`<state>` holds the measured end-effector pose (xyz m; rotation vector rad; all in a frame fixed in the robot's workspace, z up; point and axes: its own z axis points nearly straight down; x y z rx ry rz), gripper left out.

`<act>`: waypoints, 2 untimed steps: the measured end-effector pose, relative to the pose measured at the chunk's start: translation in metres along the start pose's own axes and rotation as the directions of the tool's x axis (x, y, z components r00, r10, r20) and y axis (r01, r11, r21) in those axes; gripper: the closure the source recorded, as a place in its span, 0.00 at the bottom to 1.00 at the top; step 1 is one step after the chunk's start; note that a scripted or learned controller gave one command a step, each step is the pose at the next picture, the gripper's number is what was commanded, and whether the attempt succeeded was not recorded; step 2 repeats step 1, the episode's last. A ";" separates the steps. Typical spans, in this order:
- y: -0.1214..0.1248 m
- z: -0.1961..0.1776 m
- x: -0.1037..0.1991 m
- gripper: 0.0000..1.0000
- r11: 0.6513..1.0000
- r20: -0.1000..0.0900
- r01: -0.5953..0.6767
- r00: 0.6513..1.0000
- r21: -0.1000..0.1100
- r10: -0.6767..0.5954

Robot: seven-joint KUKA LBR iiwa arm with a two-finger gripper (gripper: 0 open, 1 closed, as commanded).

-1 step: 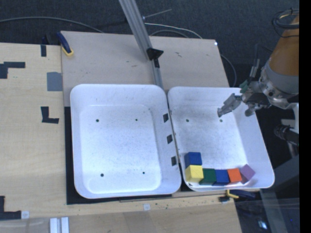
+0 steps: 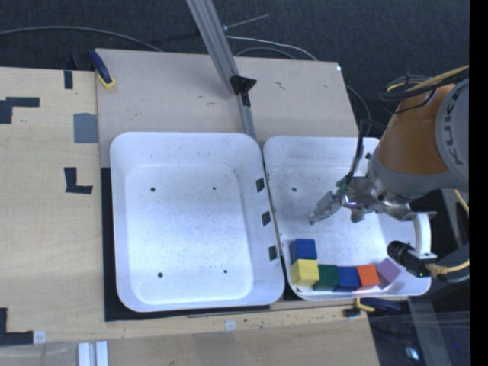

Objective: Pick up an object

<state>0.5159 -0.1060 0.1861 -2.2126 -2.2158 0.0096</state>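
White plastic forms the two shallow bins set side by side on the pale wooden bench (image 2: 46, 204); the left bin (image 2: 126, 227) is seen with only dark specks on its floor, while the right bin (image 2: 305, 162) carries a cluster of small blocks along its near edge. A blue cube (image 2: 304, 248) is placed just behind a yellow cube (image 2: 304, 271), the two touching or nearly so. Beside the yellow cube a row is formed by a dark green block (image 2: 327, 276), a second blue block (image 2: 348, 277), an orange block (image 2: 367, 275) and a pale purple block (image 2: 388, 270), packed closely against the bin's front wall.

The grey arm with its orange band (image 2: 415, 147) is brought in from the right above the right bin. Its claw (image 2: 324, 208) is seen over the bin's middle floor, pointed left and slightly toward the near side, behind the blue cube and apart from it. Nothing is seen between its fingers; whether they are spread or closed cannot be told from this view.

A slanted aluminium bar (image 2: 213, 33) is fixed behind the bins, and a blue and yellow clamp (image 2: 101, 69) is seen at the board's far left corner
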 end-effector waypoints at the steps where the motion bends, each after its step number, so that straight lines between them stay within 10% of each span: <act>1: -0.033 -0.005 0.028 0.00 1.000 0.001 0.001 1.000 -0.006 -0.001; 2: -0.033 -0.005 0.028 0.00 1.000 0.001 0.001 1.000 -0.006 -0.001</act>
